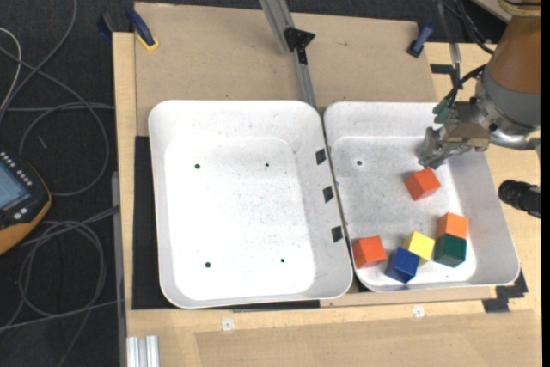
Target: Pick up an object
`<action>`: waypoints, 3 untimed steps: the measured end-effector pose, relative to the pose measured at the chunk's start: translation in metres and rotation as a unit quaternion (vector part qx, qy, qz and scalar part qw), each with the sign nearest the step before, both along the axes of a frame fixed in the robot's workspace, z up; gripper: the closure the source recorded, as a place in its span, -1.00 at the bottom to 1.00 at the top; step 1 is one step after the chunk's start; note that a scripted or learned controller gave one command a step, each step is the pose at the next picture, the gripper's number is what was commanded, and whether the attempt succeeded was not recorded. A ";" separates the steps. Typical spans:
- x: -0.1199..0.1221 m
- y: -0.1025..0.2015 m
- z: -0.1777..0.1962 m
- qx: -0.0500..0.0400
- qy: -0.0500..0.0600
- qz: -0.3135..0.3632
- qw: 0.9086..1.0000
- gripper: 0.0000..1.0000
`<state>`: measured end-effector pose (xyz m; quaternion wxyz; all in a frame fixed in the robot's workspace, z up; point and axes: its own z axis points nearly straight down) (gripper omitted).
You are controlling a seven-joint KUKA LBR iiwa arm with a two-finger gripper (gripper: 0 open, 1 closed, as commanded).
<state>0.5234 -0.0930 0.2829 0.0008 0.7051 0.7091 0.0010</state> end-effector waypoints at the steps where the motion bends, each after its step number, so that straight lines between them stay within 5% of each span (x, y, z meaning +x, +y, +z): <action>1: 0.026 0.047 -0.015 0.001 0.001 0.000 1.000 1.00; 3: 0.045 0.150 -0.045 0.001 0.002 0.000 1.000 1.00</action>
